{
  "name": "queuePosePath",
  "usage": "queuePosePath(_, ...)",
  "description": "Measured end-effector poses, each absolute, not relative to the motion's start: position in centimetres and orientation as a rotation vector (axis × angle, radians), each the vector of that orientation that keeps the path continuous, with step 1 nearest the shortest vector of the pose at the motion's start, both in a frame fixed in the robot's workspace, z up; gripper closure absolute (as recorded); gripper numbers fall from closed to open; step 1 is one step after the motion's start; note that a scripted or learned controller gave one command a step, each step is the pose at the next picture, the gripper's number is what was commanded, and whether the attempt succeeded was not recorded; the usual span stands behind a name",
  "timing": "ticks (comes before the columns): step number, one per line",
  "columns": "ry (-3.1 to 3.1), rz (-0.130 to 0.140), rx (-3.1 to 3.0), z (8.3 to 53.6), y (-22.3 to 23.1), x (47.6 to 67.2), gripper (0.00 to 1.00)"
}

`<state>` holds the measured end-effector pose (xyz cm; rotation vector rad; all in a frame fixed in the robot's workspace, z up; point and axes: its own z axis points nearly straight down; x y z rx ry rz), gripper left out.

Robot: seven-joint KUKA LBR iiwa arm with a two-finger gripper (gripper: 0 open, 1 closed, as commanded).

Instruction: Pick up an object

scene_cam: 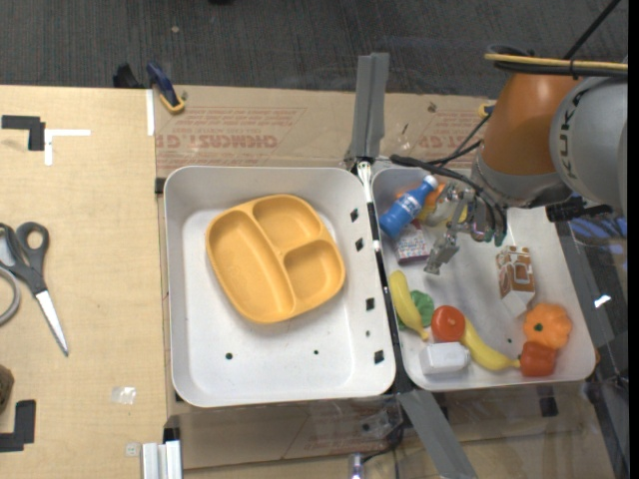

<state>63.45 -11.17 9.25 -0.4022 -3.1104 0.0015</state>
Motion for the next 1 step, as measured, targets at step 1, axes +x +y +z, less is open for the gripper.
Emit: queuePosePath(1, -3.065, 0.002, -0.686, 9.19, -9.41, 62.99, 0.0)
